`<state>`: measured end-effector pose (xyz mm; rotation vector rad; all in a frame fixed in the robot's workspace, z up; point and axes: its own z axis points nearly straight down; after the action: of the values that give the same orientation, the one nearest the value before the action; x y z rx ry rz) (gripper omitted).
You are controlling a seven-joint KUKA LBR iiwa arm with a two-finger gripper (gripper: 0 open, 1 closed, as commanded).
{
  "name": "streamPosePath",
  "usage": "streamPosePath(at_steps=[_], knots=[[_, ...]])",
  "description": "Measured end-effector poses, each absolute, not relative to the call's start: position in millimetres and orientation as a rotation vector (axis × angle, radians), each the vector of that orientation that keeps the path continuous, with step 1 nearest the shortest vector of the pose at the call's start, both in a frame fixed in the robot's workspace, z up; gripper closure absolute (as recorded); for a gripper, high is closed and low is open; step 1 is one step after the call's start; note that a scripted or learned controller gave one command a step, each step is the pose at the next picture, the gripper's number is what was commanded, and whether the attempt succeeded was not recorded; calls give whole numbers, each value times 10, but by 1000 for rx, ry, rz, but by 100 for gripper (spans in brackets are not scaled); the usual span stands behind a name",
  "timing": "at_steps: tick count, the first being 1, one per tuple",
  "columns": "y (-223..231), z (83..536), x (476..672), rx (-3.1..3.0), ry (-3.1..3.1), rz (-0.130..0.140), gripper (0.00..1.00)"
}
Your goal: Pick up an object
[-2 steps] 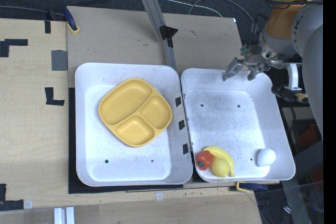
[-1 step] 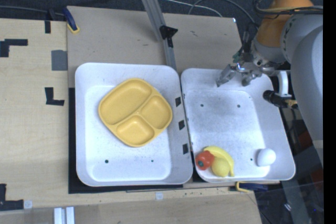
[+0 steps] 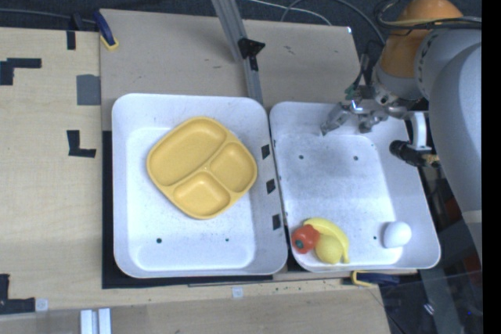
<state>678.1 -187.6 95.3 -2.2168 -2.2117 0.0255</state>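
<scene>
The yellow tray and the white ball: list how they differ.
The yellow tray lies in the left bin; the white ball sits in the right bin, near its front right corner. The yellow tray is flat, wide and split into three compartments; the white ball is small and round. The tray takes up much of its bin; the ball takes up a corner. Both lie apart from the tool.

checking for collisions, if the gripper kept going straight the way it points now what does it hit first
Most likely the bare white floor of the right bin. The gripper points down-left over its far edge; no object lies in that line, though depth is unclear.
</scene>
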Motion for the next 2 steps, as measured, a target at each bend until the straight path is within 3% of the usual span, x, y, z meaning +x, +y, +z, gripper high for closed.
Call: streamPosePath(at_steps=[1, 2], knots=[[-1887, 1030, 6764, -2217, -2209, 33, 100], [-1859, 1562, 6677, -2224, -2225, -1, 100]])
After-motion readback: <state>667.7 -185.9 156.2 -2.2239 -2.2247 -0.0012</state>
